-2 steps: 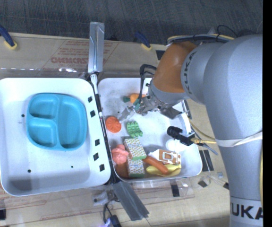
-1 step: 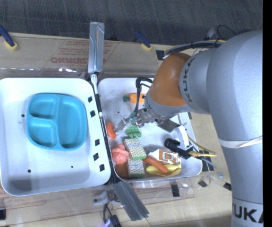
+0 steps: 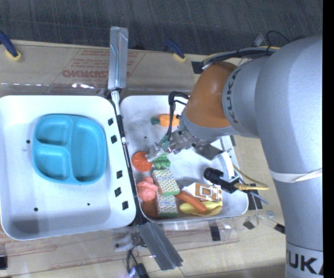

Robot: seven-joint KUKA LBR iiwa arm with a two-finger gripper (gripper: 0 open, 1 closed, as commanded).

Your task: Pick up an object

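Observation:
My gripper (image 3: 160, 151) reaches down into the right bin (image 3: 138, 112) near its left side. It hangs just above a small green object (image 3: 161, 163) and right beside a red tomato-like ball (image 3: 140, 160). I see nothing clearly held. A small orange carrot (image 3: 163, 120) lies toward the back of the bin. Along the front lie a pink toy (image 3: 146, 189), a patterned box (image 3: 167, 187), an orange-red sausage shape (image 3: 189, 200), a yellow banana (image 3: 206, 208) and a white card (image 3: 206, 190). The grey arm with its orange band (image 3: 209, 100) covers the bin's right part.
The left bin (image 3: 10, 172) holds a blue divided plate (image 3: 70, 147). A ridge with black clips (image 3: 119, 155) separates the two bins. Bare white floor shows in the right bin's back left area.

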